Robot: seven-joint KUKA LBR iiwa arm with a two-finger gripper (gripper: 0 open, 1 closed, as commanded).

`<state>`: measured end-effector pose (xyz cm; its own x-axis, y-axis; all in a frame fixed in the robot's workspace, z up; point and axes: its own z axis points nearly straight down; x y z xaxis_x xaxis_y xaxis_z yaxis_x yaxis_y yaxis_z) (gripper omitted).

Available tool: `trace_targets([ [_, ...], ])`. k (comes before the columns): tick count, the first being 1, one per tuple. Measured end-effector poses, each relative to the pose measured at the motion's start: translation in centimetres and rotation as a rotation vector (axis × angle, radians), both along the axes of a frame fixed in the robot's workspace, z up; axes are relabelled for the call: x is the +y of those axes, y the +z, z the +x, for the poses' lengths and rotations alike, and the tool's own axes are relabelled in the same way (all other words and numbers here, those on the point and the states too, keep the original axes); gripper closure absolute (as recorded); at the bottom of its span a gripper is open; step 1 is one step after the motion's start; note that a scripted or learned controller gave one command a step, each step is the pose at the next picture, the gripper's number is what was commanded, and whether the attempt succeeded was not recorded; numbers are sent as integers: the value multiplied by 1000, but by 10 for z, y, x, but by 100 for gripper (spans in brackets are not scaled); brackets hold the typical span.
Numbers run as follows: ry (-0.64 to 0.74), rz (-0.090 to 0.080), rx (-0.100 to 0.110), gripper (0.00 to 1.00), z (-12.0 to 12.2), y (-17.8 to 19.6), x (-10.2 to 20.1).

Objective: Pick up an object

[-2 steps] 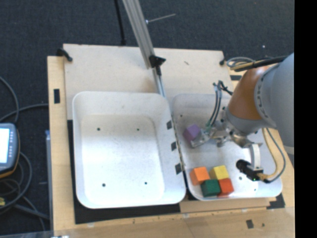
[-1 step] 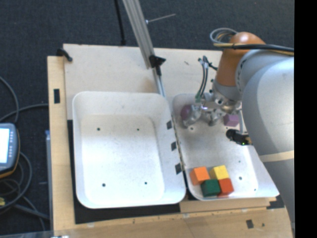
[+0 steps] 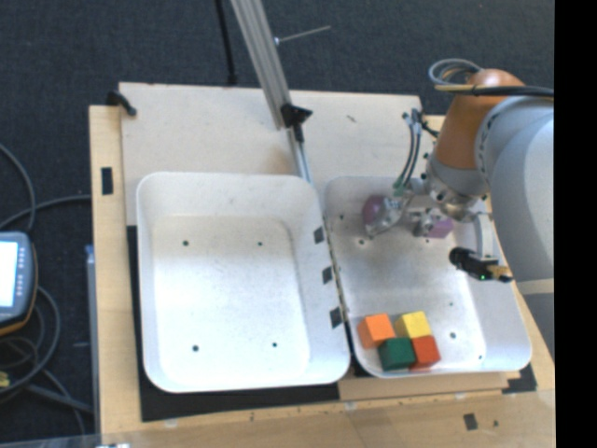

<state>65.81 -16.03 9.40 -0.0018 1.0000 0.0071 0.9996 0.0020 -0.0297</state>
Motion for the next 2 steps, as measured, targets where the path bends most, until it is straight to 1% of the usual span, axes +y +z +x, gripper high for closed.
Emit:
trace_targets([
  [1, 12, 41, 45, 0, 14, 0, -44],
  [2, 0, -5, -4, 0, 17, 0, 9],
])
